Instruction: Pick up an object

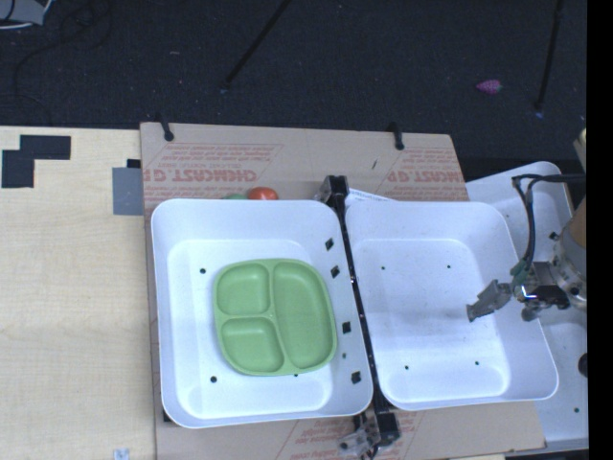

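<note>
A green divided plate (275, 315) lies flat in the left bin (182, 247), well apart from the gripper (490, 300), which hovers over the right bin's (421, 228) right edge, holding nothing.

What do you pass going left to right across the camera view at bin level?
Bare wooden bench top → left white bin holding the green divided plate → black clips where the bins meet → right white bin → gripper at that bin's right side.
</note>
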You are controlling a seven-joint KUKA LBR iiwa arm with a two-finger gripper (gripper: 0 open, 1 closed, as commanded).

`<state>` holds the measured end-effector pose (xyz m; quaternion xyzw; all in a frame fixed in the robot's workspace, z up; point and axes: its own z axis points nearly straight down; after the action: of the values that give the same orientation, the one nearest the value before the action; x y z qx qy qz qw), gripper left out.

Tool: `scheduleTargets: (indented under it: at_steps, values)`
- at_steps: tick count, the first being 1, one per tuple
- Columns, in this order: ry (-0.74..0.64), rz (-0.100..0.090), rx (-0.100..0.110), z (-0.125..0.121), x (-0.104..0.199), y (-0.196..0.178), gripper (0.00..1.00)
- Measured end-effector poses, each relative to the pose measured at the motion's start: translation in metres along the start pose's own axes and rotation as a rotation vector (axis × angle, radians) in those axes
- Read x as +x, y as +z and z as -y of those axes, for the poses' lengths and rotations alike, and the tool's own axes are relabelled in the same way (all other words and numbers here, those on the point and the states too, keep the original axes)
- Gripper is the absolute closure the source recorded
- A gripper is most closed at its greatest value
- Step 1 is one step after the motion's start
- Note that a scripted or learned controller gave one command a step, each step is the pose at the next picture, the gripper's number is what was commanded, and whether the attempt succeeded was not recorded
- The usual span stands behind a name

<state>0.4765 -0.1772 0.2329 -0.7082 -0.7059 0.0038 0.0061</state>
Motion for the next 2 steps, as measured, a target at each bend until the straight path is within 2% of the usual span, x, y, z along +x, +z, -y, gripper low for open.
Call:
scheduleTargets:
  at_steps: [1, 2]
  values:
    - [-0.003, 0.003, -0.013, -0.003, 0.000, -0.006, 0.00]
    - [-0.003, 0.000, -0.005, -0.003, 0.004, 0.058, 0.00]
